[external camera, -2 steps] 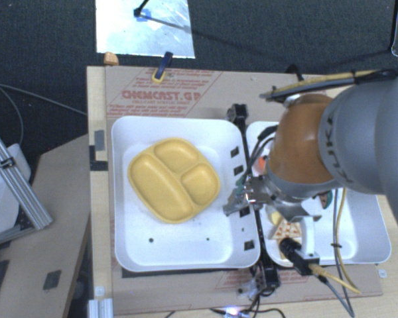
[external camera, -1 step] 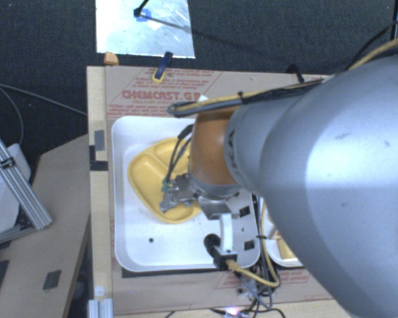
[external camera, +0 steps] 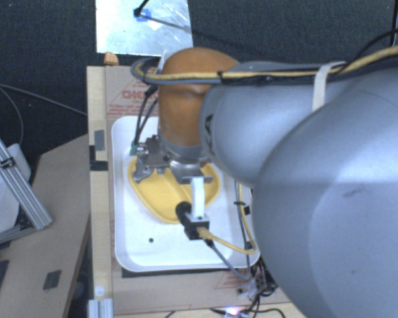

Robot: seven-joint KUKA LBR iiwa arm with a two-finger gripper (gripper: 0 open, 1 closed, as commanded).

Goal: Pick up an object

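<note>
A flat yellow object (external camera: 156, 199) lies in the middle of the left white bin (external camera: 136, 247). My gripper (external camera: 178, 176) hangs straight over it, under the orange band (external camera: 183, 101) of the wrist, and its mount hides the object's upper part. I cannot make out whether it touches the object. A white bracket with a black plug (external camera: 196, 218) sticks out from the wrist over the object's near edge.
The grey arm (external camera: 318, 177) covers the whole right half, hiding the other bin. Cardboard (external camera: 123, 91) lies under the bin. A shiny sheet (external camera: 142, 15) sits at the back, an aluminium frame (external camera: 16, 184) at the left, and yellow cables (external camera: 235, 247) trail by the bin's front right corner.
</note>
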